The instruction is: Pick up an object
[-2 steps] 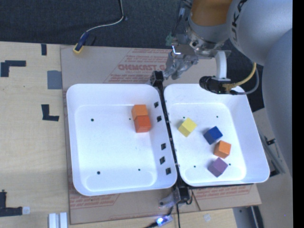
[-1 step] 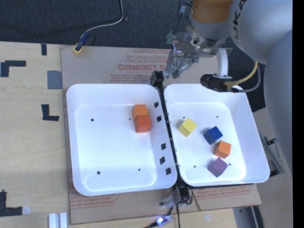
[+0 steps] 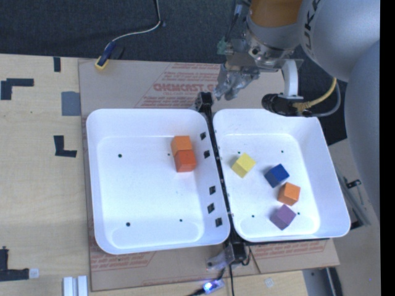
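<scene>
On a pale wooden bench, two shallow white plastic bins sit side by side on a sheet of brown cardboard (image 3: 179,85). The left bin (image 3: 102,165) holds one tall orange block (image 3: 183,153), resting near its upper right area, close to the divide between the bins. The right bin (image 3: 321,165) holds four small cubes: a yellow cube (image 3: 243,164) toward its left side, a blue cube (image 3: 276,174) to the right of that, a smaller orange cube (image 3: 288,193) just below the blue one, and a purple cube (image 3: 283,217) lowest of all, near the front rim. The blue and small orange cubes sit nearly touching. The grey robot arm (image 3: 345,23), with its orange band, reaches in from the upper right. Its two-finger gripper (image 3: 227,90) hangs above the cardboard just beyond the far edge of the bins, near where they meet, well apart from every block. Whether it is parted or closed cannot be told; nothing is seen in its grasp.
</scene>
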You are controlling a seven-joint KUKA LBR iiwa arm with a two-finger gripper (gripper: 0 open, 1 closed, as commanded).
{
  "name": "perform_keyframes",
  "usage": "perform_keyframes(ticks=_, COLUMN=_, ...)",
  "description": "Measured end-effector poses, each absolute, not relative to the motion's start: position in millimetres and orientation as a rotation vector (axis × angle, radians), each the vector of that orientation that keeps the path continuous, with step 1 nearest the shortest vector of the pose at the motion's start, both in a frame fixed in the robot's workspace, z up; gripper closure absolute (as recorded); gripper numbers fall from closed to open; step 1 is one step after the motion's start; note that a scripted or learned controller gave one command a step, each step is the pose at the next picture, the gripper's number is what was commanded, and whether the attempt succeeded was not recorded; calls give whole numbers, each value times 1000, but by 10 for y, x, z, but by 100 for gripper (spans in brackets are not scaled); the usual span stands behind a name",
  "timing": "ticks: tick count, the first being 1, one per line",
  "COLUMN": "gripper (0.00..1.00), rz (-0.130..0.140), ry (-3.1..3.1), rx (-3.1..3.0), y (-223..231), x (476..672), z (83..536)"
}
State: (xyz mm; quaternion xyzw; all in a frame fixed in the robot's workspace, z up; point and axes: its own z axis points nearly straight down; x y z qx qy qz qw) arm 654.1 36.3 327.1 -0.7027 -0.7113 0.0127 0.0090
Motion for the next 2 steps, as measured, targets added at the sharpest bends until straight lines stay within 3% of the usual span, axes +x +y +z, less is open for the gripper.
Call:
perform_keyframes(ticks=1, gripper=100, rz=6, ry=-2224, rx=-2216, y=745, x=6696, z=3247)
perform_keyframes(ticks=2, gripper=100, rz=16, ry=-2223, rx=-2208, y=1483, x=6526, z=2320)
